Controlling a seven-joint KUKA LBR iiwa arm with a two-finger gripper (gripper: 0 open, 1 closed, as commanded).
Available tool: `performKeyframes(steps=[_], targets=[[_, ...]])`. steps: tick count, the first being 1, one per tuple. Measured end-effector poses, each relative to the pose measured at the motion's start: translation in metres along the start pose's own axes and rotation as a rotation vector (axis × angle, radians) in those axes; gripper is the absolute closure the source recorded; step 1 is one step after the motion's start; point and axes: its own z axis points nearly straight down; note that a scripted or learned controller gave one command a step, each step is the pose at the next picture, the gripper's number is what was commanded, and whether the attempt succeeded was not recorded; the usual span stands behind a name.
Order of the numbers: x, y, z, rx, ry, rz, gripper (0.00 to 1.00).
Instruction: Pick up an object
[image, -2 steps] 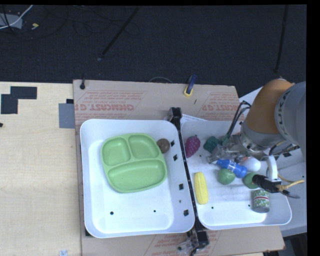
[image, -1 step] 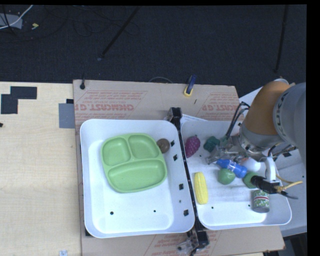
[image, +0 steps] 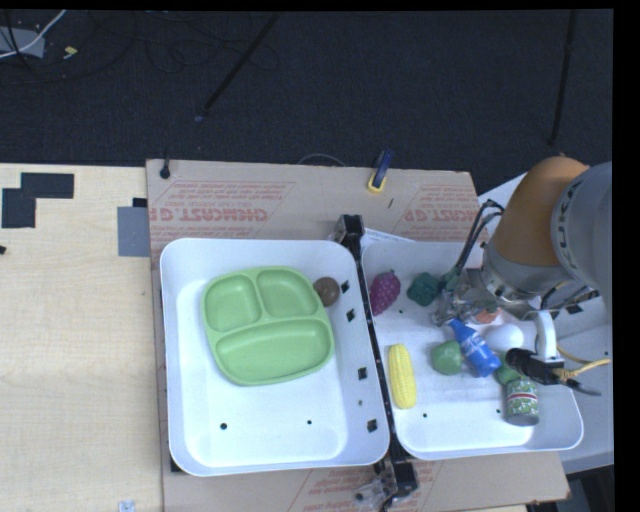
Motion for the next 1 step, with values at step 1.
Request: performKeyframes(steps=[1], targets=[[-0.0040,0.0037,-0.0616,-0.006,-0.002,-0.003,1.00]])
